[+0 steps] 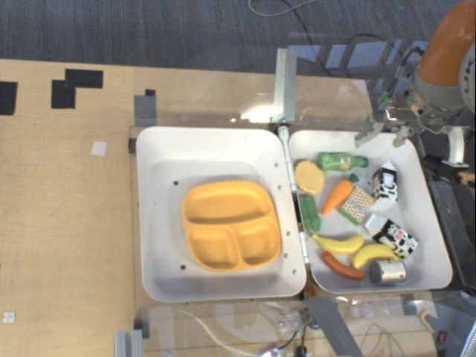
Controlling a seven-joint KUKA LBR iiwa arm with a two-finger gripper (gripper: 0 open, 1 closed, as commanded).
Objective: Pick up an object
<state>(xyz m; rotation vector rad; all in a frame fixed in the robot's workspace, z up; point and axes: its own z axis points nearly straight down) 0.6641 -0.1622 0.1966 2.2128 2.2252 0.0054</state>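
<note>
In the camera view, the end effector hangs with fingers spread and nothing between them over the far edge of the right bin. That bin holds toy food, including a carrot and a banana. The left bin holds a yellow divided tray.

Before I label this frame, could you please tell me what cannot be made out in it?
- Gripper: camera view, too small and blurred to tell what its fingers are doing.
- Arm: cut off by the right edge.
- Red sausage: partly covered by the bananas.
- Patterned packet: print too small to read.
- Silver can: label blurred.
</note>
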